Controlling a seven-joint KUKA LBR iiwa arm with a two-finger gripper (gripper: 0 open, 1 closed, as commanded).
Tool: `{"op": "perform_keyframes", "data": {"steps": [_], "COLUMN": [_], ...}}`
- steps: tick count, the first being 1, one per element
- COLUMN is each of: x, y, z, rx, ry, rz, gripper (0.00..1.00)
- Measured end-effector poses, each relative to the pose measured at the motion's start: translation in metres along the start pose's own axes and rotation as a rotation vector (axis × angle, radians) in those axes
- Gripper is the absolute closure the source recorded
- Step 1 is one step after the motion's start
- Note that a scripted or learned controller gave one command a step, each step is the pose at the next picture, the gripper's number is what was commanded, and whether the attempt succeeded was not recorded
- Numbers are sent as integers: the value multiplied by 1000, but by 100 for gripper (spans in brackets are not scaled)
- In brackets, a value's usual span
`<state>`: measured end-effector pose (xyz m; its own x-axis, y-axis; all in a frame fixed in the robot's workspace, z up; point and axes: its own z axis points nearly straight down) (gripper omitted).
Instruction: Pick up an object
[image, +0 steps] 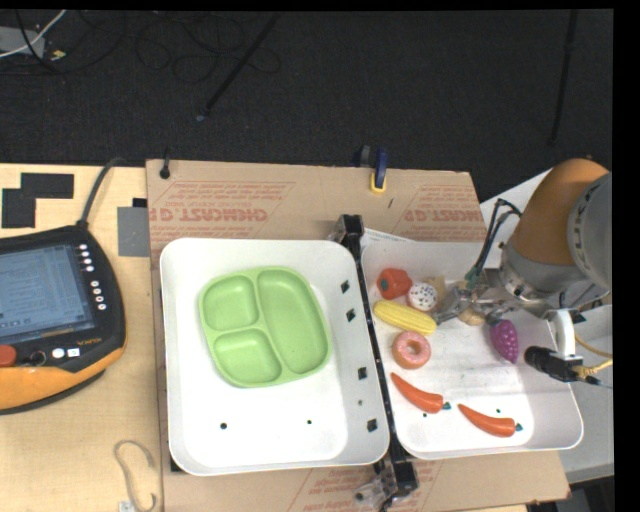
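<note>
1. The arm (560, 235) is reaching in from the right and hanging low over the right bin (545, 430), so I judge the step in hand to be the approach for a grasp, with nothing lifted yet.
2. The gripper (462, 305) is sitting near the far middle of that bin, pointing left toward the cluster of toys. Nothing is showing between its fingers, and whether they are apart or together I cannot tell, as the dark metal is blurring into the clutter.
3. The likeliest target is lying just left of the gripper: a small white ball with coloured dots (423, 296), round and smooth, touching or nearly touching the yellow corn cob (404, 318) on its near side.
4. The corn cob is lying slantwise, long and bumpy. A red tomato (393, 283) is sitting at its far left end, and a pink doughnut (411, 350) is resting just near of it.
5. A purple bunch of grapes (504, 340) is lying just near and right of the gripper, under the wrist.
6. Two orange-red chilli peppers (418, 393) (488, 420) are lying apart toward the near edge, well clear of the gripper.
7. The next move is calling for a straight drop onto one piece with the fingers straddling it; the crowding could make neighbours roll or get nudged.
8. The left bin (190, 400) is holding a green divided plate (265, 326), well apart from the action.
</note>
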<state>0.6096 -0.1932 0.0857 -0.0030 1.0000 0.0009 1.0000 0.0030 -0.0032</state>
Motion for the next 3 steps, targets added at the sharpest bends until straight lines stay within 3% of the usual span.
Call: {"op": "perform_keyframes", "data": {"steps": [1,3], "x": [-1,-12], "y": [0,7], "z": [-12,-105], "rx": [-1,-7], "ry": [1,-2], "rz": [2,5], "gripper": [100,100]}}
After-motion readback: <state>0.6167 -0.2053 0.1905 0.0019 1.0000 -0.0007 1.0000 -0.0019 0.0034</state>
